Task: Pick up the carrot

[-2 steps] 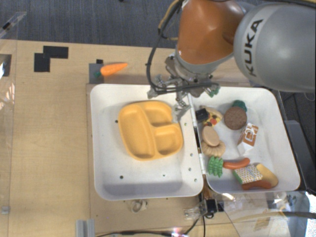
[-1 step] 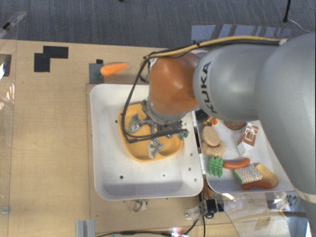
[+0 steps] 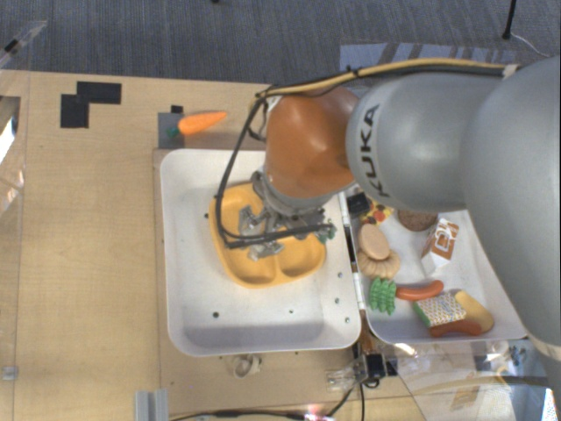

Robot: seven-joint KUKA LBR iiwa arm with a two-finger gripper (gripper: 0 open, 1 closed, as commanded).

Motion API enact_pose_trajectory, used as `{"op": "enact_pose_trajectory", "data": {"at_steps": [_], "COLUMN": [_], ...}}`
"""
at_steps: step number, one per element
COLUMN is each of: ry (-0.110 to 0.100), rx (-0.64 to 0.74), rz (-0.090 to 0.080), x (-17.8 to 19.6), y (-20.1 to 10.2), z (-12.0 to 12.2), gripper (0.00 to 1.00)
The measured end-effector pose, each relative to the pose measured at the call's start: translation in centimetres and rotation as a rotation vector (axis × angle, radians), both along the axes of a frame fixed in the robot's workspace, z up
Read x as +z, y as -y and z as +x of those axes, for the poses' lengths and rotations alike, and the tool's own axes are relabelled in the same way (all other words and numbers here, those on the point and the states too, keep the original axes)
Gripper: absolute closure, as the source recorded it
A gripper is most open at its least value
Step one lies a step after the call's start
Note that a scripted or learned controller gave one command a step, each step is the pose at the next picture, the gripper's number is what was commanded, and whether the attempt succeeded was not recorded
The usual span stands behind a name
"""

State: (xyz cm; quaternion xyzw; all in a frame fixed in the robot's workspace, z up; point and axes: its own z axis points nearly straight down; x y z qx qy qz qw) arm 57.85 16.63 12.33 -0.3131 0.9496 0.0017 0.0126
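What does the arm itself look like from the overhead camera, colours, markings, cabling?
The arm is smooth, rounded grey with black KUKA lettering and a glossy orange band above the wrist. Black and yellow cables run along it. The gripper is bare grey metal.

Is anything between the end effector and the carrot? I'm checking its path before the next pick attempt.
Yes: the rim of the left white bin. The end effector hangs over a yellow divided plate inside that bin, while the small orange carrot lies outside, on the bench beyond the bin's far edge.
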Motion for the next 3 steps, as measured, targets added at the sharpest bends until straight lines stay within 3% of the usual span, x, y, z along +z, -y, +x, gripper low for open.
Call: {"op": "enact_pose_trajectory", "data": {"at_steps": [1,2,3], "ry": [-0.004,-0.012,-0.005], "rx": [-0.347,-0.344,-0.263], "rz": [0.0,-0.002,0.002], "x": [10.2,9.8,0.3], "y": [5.9,5.7,3.3], "z": [-2.3,-2.4,3.9], "gripper": [1.0,0.0,0.0]}}
